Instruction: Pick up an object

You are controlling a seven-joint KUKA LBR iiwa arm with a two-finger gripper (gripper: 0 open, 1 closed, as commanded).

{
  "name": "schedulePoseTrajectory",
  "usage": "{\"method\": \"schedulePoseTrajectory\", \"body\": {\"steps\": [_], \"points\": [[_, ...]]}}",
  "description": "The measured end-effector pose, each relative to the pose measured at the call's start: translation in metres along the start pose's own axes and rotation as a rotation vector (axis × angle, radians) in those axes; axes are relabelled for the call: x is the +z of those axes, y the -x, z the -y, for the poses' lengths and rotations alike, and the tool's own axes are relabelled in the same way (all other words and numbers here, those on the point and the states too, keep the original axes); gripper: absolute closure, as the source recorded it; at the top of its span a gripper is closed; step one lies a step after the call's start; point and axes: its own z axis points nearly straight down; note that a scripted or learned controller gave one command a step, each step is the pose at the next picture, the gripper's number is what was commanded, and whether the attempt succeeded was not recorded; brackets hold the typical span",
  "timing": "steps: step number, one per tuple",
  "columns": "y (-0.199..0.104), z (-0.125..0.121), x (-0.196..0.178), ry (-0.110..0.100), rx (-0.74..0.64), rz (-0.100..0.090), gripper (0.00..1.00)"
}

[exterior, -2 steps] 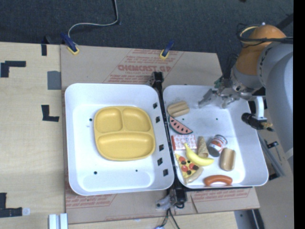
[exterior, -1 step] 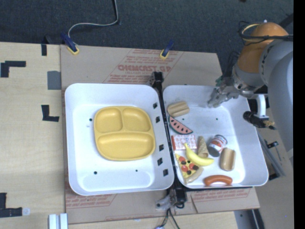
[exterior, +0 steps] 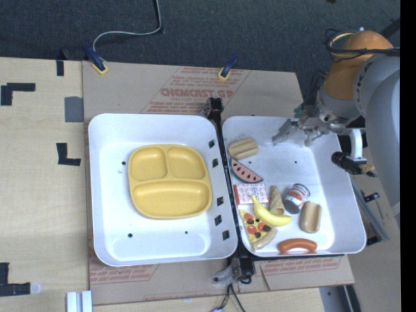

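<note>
Over right white bin's far corner: pincer spread wide, holding nothing. Nearest target, tan bread roll, near divider, well apart. Crowded toy food below — risk of nudging neighbours, closing on air, hitting bin wall.

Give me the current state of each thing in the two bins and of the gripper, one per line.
Gripper: over right bin's back edge, holding nothing.
Yellow tray: flat in left bin, compartments bare.
Bun: lying near the divider.
Watermelon slice: lying flat.
Banana: resting partly on pizza slice.
Can: tipped on its side.
Hot dog: lying untouched.
Sausage: at the front wall.
</note>
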Motion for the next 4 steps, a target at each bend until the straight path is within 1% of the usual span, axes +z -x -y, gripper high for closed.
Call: {"method": "schedulePoseTrajectory", "body": {"steps": [1, 2, 3, 4], "points": [[0.000, 0.000, -0.010, 0.000, -0.001, 0.001, 1.00], [0.000, 0.000, -0.010, -0.001, -0.001, 0.001, 0.00], [-0.005, 0.001, 0.020, -0.003, 0.003, -0.005, 0.00], [-0.005, 0.000, 0.009, 0.000, 0.002, -0.002, 1.00]]}}
